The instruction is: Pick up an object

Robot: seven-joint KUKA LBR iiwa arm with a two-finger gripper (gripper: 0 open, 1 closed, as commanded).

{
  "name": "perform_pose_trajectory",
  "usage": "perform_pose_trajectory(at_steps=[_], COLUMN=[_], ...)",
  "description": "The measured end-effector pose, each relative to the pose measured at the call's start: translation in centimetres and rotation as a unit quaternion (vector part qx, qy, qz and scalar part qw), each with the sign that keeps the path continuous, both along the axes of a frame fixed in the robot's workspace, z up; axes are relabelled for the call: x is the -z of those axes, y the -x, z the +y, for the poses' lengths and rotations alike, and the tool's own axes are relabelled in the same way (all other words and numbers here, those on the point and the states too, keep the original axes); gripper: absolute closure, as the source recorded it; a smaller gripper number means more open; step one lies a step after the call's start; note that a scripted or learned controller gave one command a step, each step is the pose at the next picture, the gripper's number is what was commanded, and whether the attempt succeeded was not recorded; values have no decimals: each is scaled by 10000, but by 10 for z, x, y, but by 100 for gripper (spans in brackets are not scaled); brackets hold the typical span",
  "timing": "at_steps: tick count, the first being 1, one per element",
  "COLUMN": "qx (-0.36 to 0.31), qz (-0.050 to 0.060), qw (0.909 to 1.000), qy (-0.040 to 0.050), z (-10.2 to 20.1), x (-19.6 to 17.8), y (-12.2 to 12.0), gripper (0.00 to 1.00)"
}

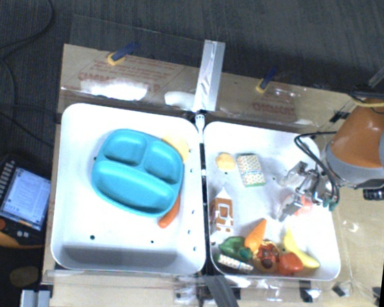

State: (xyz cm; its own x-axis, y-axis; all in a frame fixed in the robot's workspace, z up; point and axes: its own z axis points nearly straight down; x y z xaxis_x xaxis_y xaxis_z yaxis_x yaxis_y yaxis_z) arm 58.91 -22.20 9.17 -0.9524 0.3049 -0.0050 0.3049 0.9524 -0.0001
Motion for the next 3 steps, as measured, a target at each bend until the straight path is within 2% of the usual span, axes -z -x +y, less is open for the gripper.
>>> perform_pose_trajectory(at_steps=[1,2,3], qx=[1062,3389,4613], qz=[-38,-24,-1], qw=[9943,9408,8872], qy=[1,-7,-13], z=[33,52,45], x=[2,3,4], y=[-51,-65,-80], gripper=[0,0,0])
